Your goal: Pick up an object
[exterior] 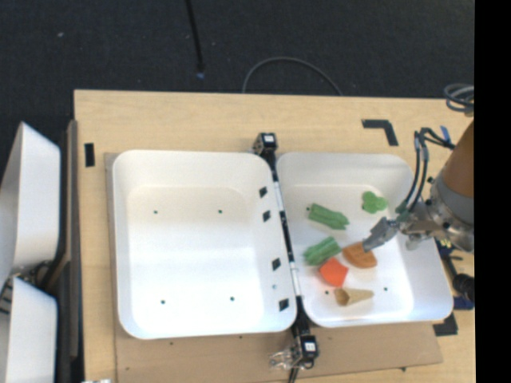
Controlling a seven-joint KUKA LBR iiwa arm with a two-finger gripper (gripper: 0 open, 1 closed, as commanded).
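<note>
The right bin [399,174] holds several small objects: a long green piece [328,216], a second green piece [321,250], a small green lump [373,203], an orange-brown piece [359,256], a red-orange block [334,273] and a tan piece [353,296]. My gripper [375,240] reaches in from the right and slants down to the left. Its tip sits right at the upper right edge of the orange-brown piece. The contact point is too small to make out.
The left bin [128,214] sits beside the right one, with a black-clipped divider [278,238] between them. The arm's wrist and cables [439,214] hang over the right bin's right rim. White boxes [28,214] stand at the far left.
</note>
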